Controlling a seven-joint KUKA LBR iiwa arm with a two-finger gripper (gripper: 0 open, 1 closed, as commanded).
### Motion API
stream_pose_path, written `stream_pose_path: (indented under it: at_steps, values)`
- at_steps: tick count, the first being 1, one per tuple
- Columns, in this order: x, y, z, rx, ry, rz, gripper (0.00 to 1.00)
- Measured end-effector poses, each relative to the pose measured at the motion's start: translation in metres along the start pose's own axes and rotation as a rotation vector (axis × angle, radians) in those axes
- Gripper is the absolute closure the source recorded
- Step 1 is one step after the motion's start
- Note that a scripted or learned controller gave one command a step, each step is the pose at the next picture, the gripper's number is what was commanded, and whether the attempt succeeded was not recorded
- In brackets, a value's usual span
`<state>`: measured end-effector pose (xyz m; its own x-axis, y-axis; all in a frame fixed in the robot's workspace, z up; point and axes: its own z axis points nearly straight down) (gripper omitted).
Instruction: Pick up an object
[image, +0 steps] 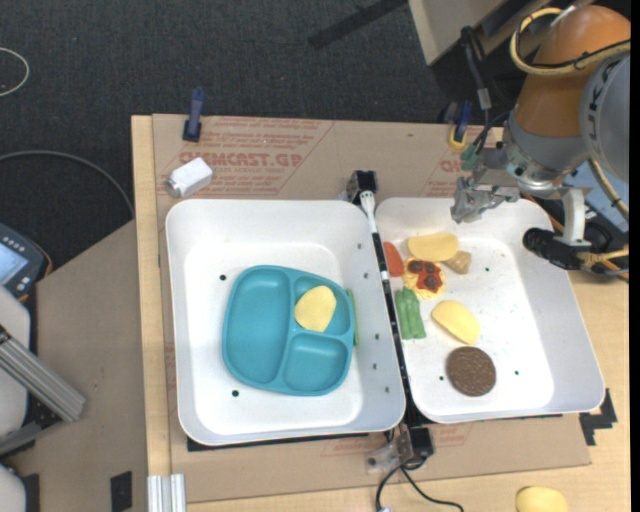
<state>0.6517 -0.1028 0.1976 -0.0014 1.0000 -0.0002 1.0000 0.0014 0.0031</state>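
Partly blurred, hand (472, 204) hovers over right bin (560, 330).

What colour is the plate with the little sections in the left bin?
The divided plate is teal blue, seen plainly in the camera view.

You have two white bins (190, 300), each dotted with a few small black spots. A teal tray (262, 330) in the left one carries a yellow piece (316, 308). On the right you see two more yellow pieces (432, 246), a green strip (409, 313), an orange-red bit (393, 260), a red-and-dark cluster (427, 276), a tan lump (459, 263) and a speckled brown disc (470, 370). The cardboard (250, 150) is tan with faded red print. The arm (560, 80) is grey and orange.
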Motion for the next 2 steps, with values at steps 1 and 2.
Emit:
stream_pose_path:
  at_steps: [1, 2]
  values:
    - [0.024, -0.002, -0.145, -0.015, -0.002, -0.003, 1.00]
    - [0.065, 0.017, -0.259, -0.009, -0.001, -0.003, 1.00]
